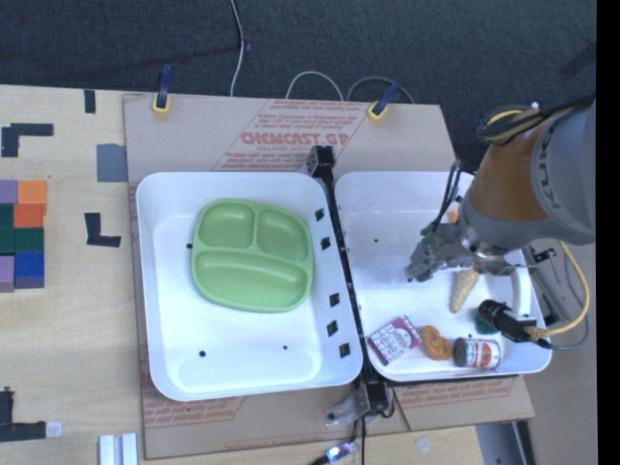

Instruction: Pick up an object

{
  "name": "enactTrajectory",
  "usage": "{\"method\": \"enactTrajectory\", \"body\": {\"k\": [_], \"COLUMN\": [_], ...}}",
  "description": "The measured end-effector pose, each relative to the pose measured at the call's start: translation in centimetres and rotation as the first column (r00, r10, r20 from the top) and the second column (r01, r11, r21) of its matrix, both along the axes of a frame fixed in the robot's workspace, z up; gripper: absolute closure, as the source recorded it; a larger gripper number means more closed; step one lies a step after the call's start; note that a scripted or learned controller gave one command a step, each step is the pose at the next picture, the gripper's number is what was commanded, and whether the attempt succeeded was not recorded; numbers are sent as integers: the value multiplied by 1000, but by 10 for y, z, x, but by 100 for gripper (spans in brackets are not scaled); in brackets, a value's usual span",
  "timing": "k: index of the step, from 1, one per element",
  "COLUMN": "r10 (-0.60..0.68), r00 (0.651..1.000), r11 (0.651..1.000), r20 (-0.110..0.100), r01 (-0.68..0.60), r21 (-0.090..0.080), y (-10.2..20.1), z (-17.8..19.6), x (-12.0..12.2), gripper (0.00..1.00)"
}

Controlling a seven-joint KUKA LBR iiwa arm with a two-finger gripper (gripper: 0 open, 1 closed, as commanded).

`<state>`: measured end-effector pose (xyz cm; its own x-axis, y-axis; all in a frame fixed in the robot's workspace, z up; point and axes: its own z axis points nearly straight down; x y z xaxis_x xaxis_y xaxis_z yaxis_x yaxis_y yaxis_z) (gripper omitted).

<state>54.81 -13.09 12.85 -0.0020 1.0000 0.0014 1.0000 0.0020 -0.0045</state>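
Nearest the front rim of the right bin (504, 368) lie three small things in a row: a red-and-white packet (391, 340), a brown pretzel-shaped piece (432, 342) touching its right side, and a small can (478, 353) on its side just beside that. A little farther in lies a pale cone (464, 288), tip toward the front, ridged and tan, like an ice-cream cone.

The gripper (426, 260) hangs just left of the cone, low over the bin floor. I cannot tell how far the jaws stand apart; nothing shows between them.

As I judge it, the cone is the closest pick. It should be taken across its narrow body, with the jaws square to its length, since a tapered shape may squirt out.

Farther left, a green divided plate (254, 256) rests in the left bin (155, 289).
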Motion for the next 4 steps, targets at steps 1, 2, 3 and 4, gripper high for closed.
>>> {"method": "enactTrajectory", "body": {"k": [1,2,3,4], "r10": [0,0,3,4], "r00": [1000,1000,1000,1000], "r11": [1000,1000,1000,1000], "r20": [1,3,-3,-5], "r01": [0,0,-3,-4], "r21": [-1,-2,-1,-1], "y": [3,0,45,101], "z": [39,98,89,76], "x": [3,6,28,39], "gripper": [100,100,100,100]}}
